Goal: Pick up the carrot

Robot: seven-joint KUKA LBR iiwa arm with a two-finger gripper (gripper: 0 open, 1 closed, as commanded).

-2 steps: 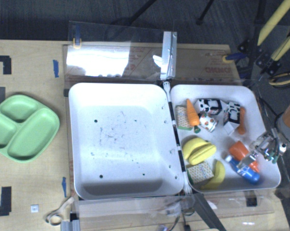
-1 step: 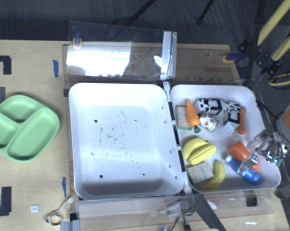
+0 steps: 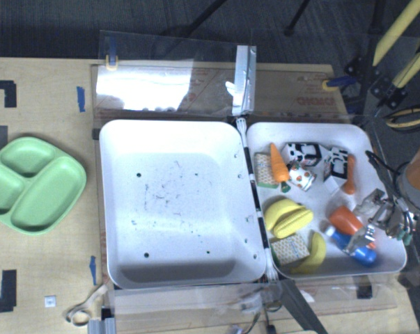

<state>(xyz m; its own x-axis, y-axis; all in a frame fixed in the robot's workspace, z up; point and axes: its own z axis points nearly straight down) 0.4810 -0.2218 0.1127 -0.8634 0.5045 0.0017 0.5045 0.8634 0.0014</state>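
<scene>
- Orange carrot (image 3: 278,163) lies in the right bin (image 3: 321,128), upper-left part, just beside the dividing wall between the bins.
- Look: slim tapered body, long axis running roughly up-down in the camera view, slightly tilted. Looks like a smooth plastic toy, so probably slippery.
- Neighbours: touching or nearly touching a tan block (image 3: 265,170) on its left; black-and-white cow toy (image 3: 301,154) and a small round toy (image 3: 301,179) just beside it on the right. Tight pocket.
- Second orange tapered piece (image 3: 349,175) sits further right by a white toy. Could be mistaken for the target; I'd go for the left one.
- Gripper (image 3: 384,216) is at the right edge of the right bin, low, well apart from the carrot, near an orange cup (image 3: 345,220) and a blue item (image 3: 361,253).
- Claw state: cannot tell, too blurred and cluttered there.
- Step in hand, my read: still the approach. Nothing grasped.
- To do it well: lift clear of the cup first, cross over the clutter, align the closing axis across the carrot's width, descend at mid-body.
- Risk: snagging the block or cow.
</scene>
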